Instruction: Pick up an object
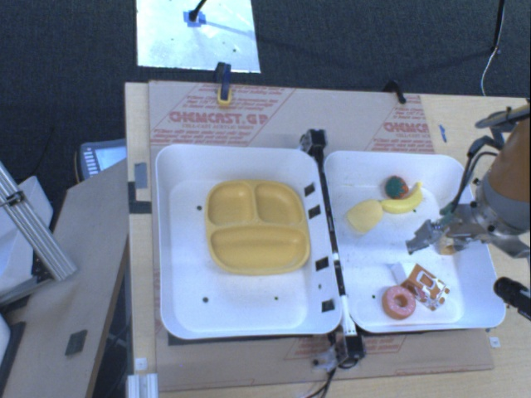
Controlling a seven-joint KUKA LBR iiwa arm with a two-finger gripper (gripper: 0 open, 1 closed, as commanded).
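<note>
— While the gripper [425, 237] is poised low over the right bin [477, 284], which step is judged to be in hand?

— The approach. Its fingers are seen slightly parted, and nothing is held between them.

— What is called for next?

— A descent onto one item.

— What is held in the bins?

— A banana [404, 201], a lemon [363, 215] and a doughnut [399, 303] in the right bin; a yellow tray [254, 226] in the left bin [187, 297].

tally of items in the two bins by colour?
Yellow: 3, divided tray, lemon-like piece, banana
Red/green: 1, round fruit
Pink: 1, doughnut
Orange/white: 1, flat patterned piece
Total: 6
</note>
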